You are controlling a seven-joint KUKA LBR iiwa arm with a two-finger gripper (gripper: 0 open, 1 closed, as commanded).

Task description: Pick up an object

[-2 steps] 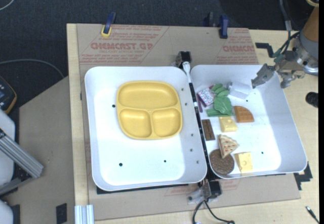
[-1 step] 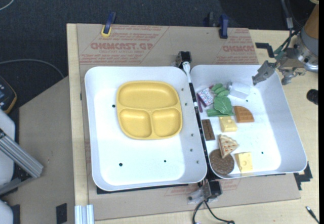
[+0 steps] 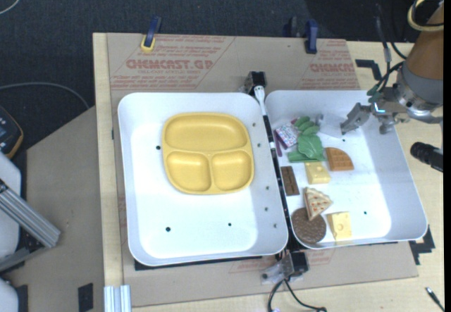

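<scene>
Camera view shows the hand (image 3: 368,117) open and holding nothing, near the counter's right edge. It seems to be approaching; next it must descend onto the green toy (image 3: 307,141).

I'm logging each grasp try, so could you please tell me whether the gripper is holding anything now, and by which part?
Nothing is held. The gripper hangs over a bare part of the right bin, apart from the toy food pieces, with nothing between its jaws.
</scene>
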